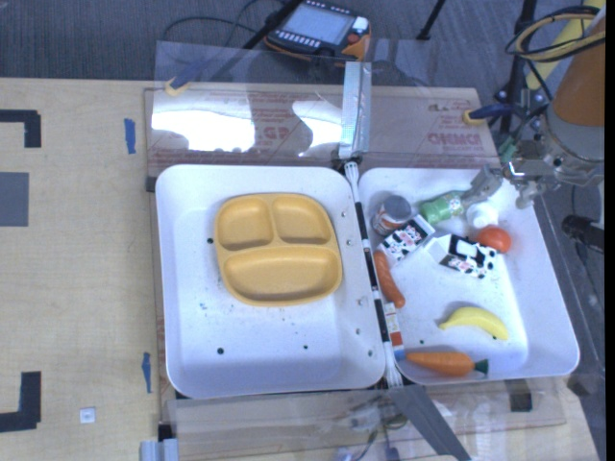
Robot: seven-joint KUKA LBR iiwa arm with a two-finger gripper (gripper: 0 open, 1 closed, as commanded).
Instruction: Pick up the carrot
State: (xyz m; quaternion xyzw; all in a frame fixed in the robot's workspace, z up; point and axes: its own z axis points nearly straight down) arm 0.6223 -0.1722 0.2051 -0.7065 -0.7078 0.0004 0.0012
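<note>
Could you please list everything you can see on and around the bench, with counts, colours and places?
Bins: two, white, side by side on the bench.
Divided plate: one, yellow, three compartments, in the left bin.
Carrot: one, orange with green end, near edge of the right bin.
Banana: one, yellow, right bin, just beyond the carrot.
Sausage-like toy: one, orange-red, along the right bin's left wall.
Can: one, far left of the right bin.
Black-and-white patterned items: two, middle of the right bin.
Green bottle: one, far side of the right bin.
Tomato-like ball: one, red-orange, right bin.
Teach pendant: one, dark with orange, beyond the bench.
Gripper: one, grey, over the right bin's far corner.
</note>
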